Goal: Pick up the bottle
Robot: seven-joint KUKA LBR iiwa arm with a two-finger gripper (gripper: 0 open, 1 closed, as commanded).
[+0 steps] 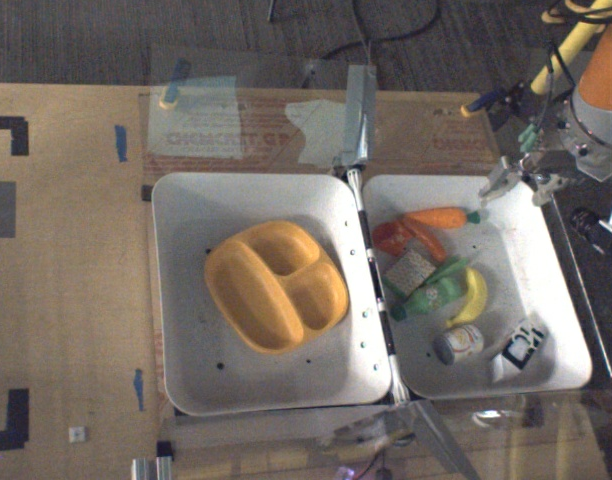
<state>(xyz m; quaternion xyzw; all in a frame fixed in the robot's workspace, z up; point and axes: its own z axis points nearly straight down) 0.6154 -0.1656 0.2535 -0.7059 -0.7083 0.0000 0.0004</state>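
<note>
The green bottle (432,294) lies on its side near the middle of the right bin (561,298), its cap end pointing toward eight o'clock. A yellow banana (472,298) touches it at three o'clock, a grey sponge (410,268) sits at ten o'clock, and an orange carrot (441,218) lies at twelve o'clock. A small can (458,343) rests at five o'clock. The gripper (518,180) hovers over the bin's upper right rim, at one o'clock from the bottle, fingers spread, gripping nothing. The left bin (186,218) holds a yellow divided tray (276,286).
</note>
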